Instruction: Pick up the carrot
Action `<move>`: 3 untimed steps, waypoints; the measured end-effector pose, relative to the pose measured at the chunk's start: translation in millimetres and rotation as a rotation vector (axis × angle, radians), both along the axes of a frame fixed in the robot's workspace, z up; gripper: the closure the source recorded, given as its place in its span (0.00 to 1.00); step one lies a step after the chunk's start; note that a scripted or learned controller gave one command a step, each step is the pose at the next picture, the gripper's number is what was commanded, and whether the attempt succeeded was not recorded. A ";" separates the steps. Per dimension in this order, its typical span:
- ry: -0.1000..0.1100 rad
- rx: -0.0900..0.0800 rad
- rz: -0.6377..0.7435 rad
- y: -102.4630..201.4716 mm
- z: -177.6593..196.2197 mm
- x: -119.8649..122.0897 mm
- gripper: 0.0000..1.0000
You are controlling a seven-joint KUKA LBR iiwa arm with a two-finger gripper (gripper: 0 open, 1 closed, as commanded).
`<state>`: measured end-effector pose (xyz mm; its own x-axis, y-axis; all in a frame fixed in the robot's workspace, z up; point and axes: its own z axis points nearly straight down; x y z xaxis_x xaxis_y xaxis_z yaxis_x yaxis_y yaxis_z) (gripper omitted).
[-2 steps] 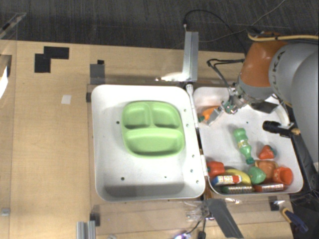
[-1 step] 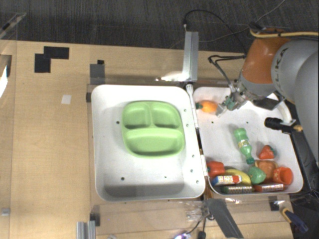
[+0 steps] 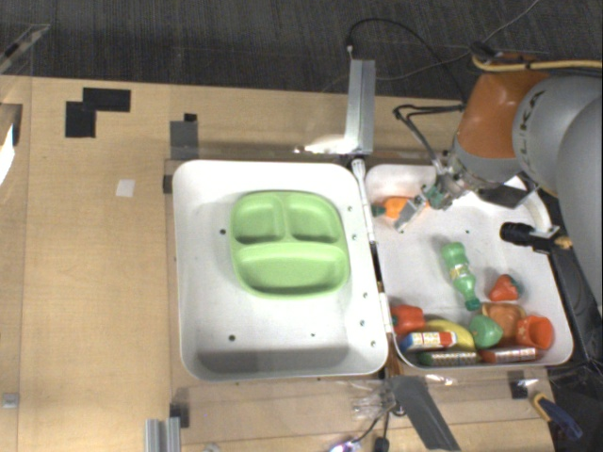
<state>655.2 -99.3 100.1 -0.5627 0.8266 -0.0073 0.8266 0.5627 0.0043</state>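
Two white bins, one green divided plate, one green bottle, one carrot, one gripper

The left white bin holds a green divided plate, which lies flat near the bin's middle. In the right white bin, a green bottle lies on its side near the centre, pointing toward 5 o'clock. At 6 o'clock from it, along the near wall, toy foods are crowded together: a yellow banana, a red piece, a green piece and an orange cup. A strawberry lies at 3 o'clock from the bottle.
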 end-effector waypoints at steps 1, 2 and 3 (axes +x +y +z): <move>-0.006 -0.006 0.005 -1.7 14.0 2.3 1.00; -0.025 -0.007 -0.297 -5.6 0.9 21.1 1.00; 0.003 0.010 -0.286 9.3 -7.8 16.7 0.00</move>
<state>672.0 -90.0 92.3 -0.3071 0.9517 0.0031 0.9517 0.3070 0.0056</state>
